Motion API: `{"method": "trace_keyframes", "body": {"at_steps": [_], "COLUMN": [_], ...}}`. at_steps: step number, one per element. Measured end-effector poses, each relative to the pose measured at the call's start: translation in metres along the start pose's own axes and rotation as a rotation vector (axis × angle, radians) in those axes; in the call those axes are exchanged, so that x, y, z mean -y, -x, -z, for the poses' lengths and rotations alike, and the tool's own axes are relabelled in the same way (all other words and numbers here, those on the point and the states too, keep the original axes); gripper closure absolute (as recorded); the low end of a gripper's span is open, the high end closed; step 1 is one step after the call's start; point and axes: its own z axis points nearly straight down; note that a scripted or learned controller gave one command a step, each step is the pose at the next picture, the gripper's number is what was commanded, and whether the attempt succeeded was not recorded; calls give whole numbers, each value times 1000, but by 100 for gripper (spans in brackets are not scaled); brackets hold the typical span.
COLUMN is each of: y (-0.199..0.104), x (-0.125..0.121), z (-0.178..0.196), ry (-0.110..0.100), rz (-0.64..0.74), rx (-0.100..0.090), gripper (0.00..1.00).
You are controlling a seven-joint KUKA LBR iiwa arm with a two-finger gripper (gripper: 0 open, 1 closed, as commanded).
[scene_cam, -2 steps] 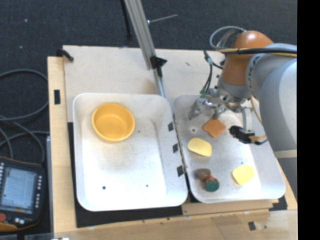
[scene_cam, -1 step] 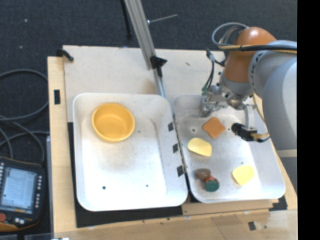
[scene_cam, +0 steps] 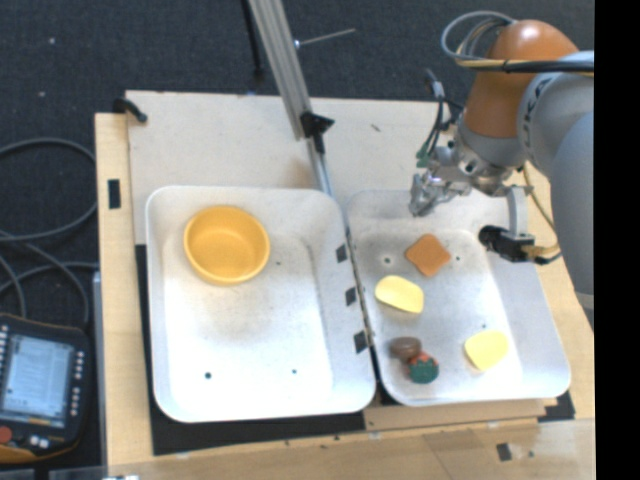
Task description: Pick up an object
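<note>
Grey arm (scene_cam: 560, 108), orange band (scene_cam: 510, 78), looped cables, small metallic fingers (scene_cam: 428, 196).

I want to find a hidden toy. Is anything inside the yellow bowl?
The yellow bowl in the left bin shows a bare yellow bottom with nothing in it. What lies under the bowl is covered, so that cannot be seen.

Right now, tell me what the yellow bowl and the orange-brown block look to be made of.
Yellow bowl: probably plastic; even colour, smooth, slightly glossy rim and inner wall.
Orange-brown block: looks like foam or sponge; flat matte face with no shine and softened corners. Painted wood cannot be excluded at this resolution.
</note>
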Motion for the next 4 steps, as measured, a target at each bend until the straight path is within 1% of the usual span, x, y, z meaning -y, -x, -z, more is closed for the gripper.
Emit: {"method": "trace_keyframes", "body": {"at_steps": [1, 2, 3, 4], "y": [2, -56, -104, -164], "x": [-2, 10, 18, 32], "z": [55, 50, 64, 58], "ry": [0, -8, -7, -9], "rz": [0, 4, 5, 5], "rx": [1, -1, -3, -2], "gripper": [100, 100, 100, 100]}}
